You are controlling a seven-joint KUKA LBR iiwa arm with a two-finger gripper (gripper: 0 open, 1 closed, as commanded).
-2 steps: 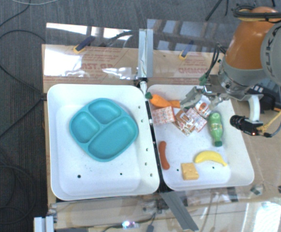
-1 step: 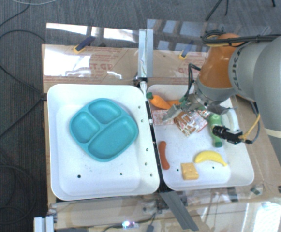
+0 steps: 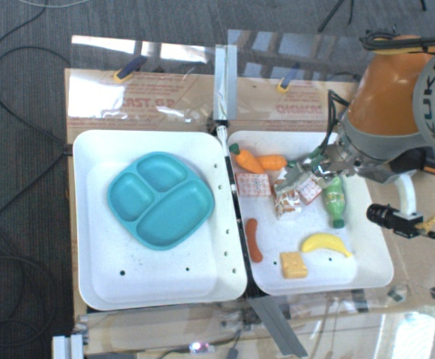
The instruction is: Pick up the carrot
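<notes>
Two shallow white bins sit side by side on the bench, their inner rims touching along a central seam. The left bin (image 3: 90, 268) holds a teal divided plate (image 3: 161, 199) lying flat near its middle, with bare white floor all around it, widest along the near side and near-left corner. The right bin (image 3: 378, 271) is more crowded. The carrot (image 3: 250, 161) lies in its far-left corner, close to the far rim and just beside the inner wall, tilted, its green end toward the corner; a second orange piece (image 3: 272, 161) lies touching or just beside its other end. Next to these are a red-and-white packet (image 3: 252, 185) and further crumpled packets (image 3: 298, 193) toward the bin's middle. A green bottle (image 3: 335, 198) lies to their right. A red sausage (image 3: 254, 239) rests along the inner wall nearer the front, a yellow banana (image 3: 326, 244) and a tan cracker-like square (image 3: 293, 265) sit near the front rim. Open floor remains between the sausage and the banana. The arm enters from the right, and the gripper (image 3: 323, 163) is low over the far side of the right bin, above the packets and the bottle's top, apart from the carrot. Whether it is spread or closed cannot be told.
</notes>
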